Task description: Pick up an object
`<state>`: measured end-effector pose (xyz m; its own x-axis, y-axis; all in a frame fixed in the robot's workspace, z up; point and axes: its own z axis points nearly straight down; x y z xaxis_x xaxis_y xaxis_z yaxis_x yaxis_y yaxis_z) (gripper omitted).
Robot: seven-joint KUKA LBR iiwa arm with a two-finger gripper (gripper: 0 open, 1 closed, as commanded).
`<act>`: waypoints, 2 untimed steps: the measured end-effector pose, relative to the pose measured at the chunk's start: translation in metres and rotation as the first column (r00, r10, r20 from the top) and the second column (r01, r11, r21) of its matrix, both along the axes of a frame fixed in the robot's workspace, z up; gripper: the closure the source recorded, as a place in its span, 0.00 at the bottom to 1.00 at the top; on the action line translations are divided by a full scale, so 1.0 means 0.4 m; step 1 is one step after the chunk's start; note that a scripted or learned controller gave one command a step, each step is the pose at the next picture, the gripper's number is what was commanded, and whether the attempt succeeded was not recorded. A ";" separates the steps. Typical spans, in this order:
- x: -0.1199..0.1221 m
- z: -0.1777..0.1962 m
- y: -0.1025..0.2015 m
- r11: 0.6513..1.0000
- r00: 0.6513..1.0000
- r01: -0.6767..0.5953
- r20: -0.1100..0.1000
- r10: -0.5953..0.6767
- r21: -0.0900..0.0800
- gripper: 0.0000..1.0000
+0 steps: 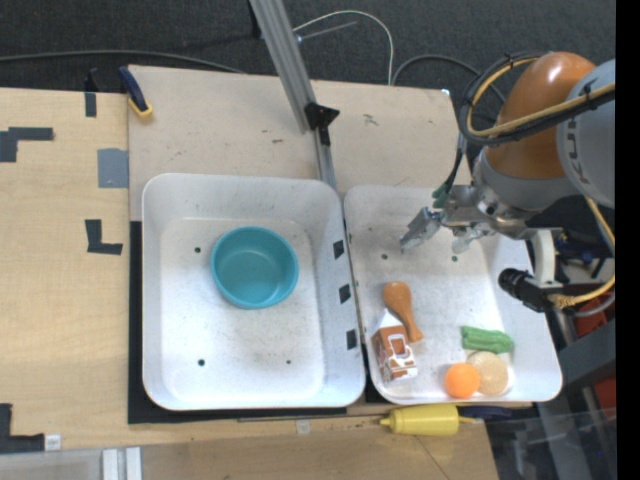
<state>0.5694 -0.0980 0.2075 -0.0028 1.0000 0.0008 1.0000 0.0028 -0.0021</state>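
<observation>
My gripper [436,238] hovers over the far part of the right bin [440,278], its fingers spread open with nothing between them. Below it in the same bin lie a brown drumstick-shaped toy [400,308], a red and white carton [395,354], a green object [486,340], an orange ball [461,380] and a pale round piece [492,371]. All of these sit nearer the front edge, apart from the gripper. A teal bowl [255,266] stands upright in the left bin [180,358].
A yellow bottle [425,420] lies on the bench just outside the right bin's front rim. A grey metal post [290,58] slants down to the divide between the bins. Cables [350,23] trail behind the bench.
</observation>
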 end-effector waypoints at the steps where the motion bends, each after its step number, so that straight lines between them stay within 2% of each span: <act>1: 0.000 0.000 -0.001 1.000 1.000 0.000 0.001 0.000 0.000 0.00; 2: -0.007 -0.160 -0.008 1.000 1.000 0.002 -0.007 -0.002 -0.001 0.00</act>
<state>0.5667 -0.1014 0.1434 -0.0012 1.0000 -0.0001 1.0000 0.0012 -0.0086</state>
